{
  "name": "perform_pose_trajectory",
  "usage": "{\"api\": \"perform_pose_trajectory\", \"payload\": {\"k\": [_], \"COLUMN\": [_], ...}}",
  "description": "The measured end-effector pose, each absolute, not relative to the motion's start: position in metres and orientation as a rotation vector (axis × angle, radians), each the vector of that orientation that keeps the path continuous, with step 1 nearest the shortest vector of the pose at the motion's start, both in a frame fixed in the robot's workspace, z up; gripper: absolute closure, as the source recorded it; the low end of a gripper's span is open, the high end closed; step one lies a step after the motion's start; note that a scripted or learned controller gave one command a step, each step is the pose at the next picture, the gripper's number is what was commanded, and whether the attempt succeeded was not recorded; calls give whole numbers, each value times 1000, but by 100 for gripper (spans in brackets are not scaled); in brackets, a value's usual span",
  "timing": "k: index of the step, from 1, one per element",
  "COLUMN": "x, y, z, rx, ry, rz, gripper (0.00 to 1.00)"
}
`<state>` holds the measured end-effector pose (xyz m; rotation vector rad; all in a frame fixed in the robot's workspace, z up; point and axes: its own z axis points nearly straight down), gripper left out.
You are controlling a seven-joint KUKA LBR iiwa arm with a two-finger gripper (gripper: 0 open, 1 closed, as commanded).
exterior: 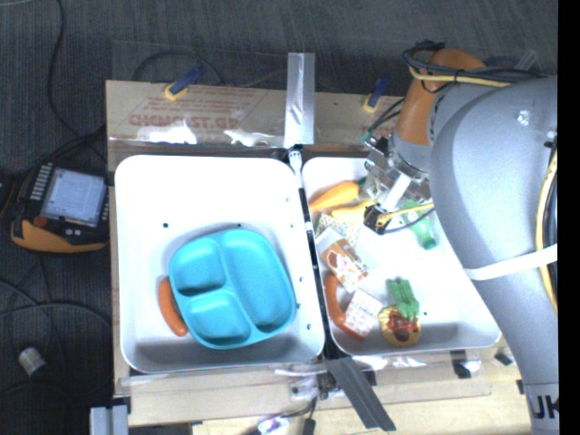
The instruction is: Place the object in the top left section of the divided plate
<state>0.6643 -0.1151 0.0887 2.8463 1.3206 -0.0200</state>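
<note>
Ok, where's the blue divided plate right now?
The blue divided plate sits in the left white bin, toward its front, with an orange sausage-shaped toy against its left edge.

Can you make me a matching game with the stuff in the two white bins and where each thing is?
Things:
1. blue plate
2. hot dog
3. gripper
4. green bottle

Places:
A. under the arm, right bin
B. middle of the left bin
C. top of the right bin, above the toys
D. left of the plate, touching its edge

Pairs: 1-B, 2-D, 3-C, 4-A
</note>
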Motion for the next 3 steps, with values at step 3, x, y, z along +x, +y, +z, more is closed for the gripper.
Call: {"api": "perform_pose_trajectory", "payload": {"k": [3], "x": [661], "y": [-201], "z": [132], "rx": [3009], "ry": [916], "rz": [-10], "gripper": [100]}}
